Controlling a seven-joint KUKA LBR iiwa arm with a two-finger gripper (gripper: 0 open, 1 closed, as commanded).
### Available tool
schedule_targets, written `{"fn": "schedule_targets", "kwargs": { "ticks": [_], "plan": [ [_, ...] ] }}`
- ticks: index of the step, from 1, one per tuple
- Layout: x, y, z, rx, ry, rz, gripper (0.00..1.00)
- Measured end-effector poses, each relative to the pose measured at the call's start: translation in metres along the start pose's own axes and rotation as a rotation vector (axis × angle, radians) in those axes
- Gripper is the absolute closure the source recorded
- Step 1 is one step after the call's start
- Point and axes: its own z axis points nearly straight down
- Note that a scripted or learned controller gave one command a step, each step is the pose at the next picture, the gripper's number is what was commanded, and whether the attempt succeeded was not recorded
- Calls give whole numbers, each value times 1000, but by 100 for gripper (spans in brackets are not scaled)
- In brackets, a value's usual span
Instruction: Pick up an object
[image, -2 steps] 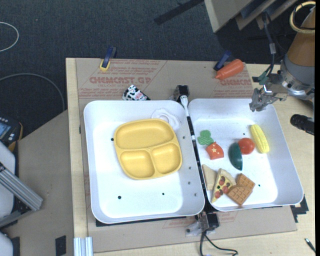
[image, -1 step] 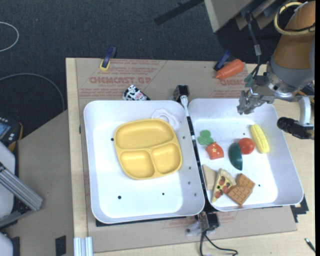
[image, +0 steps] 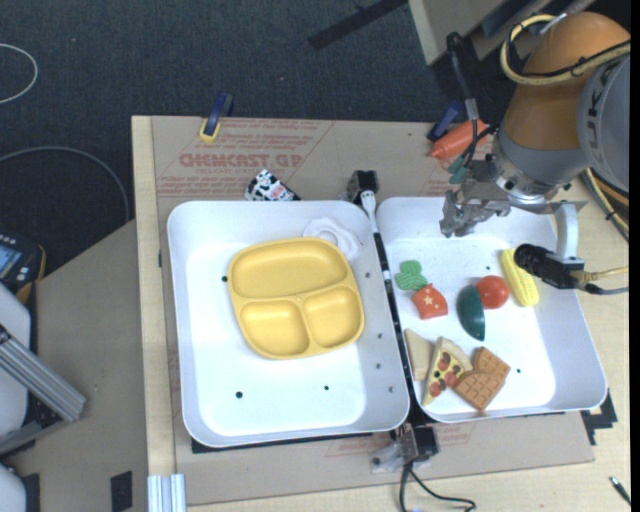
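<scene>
Hovering above the right bin (image: 560, 385), the hand (image: 462, 222) looks empty, finger spacing unclear.

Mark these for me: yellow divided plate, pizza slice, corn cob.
yellow divided plate (image: 295, 296), camera view, on the ridge between its compartments.
pizza slice (image: 445, 368), camera view, on its topped face.
corn cob (image: 519, 278), camera view, middle of the cob.

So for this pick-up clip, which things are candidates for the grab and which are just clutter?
Candidates, right bin: strawberry, green leafy piece, dark green vegetable, tomato, corn, pizza slice, waffle.

Lying about: yellow divided plate, white cloth, yellow clamp.
</scene>
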Motion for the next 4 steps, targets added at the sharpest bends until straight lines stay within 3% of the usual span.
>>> {"fn": "schedule_targets", "kwargs": {
  "ticks": [1, 2, 4],
  "plan": [
    [-9, -9, 6, 0, -3, 6, 100],
    [-10, 1, 3, -7, -4, 4, 100],
    [-14, -16, -7, -2, -3, 6, 100]
  ]
}}
